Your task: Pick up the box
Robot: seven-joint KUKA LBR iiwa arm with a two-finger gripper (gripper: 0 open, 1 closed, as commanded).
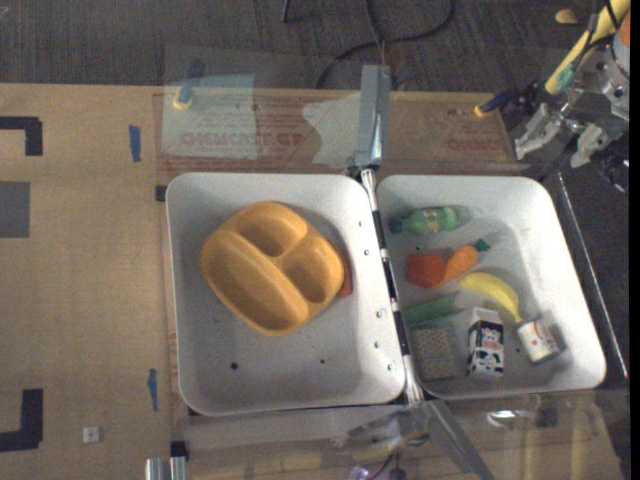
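The box (487, 342) is a small white milk carton with black cow patches, lying in the right bin (570, 268) near its front edge. My gripper (557, 144) hangs above the bench beyond the right bin's far right corner, well away from the box. Its two fingers (530, 138) are spread apart with nothing between them, so the gripper is open.
Around the box lie a speckled tan block (435, 353), a small can (540, 338), a banana (490, 293), a green pod (432, 311), a carrot (445, 266) and a green bottle (430, 219). An orange divided plate (272, 266) sits in the left bin (200, 368).
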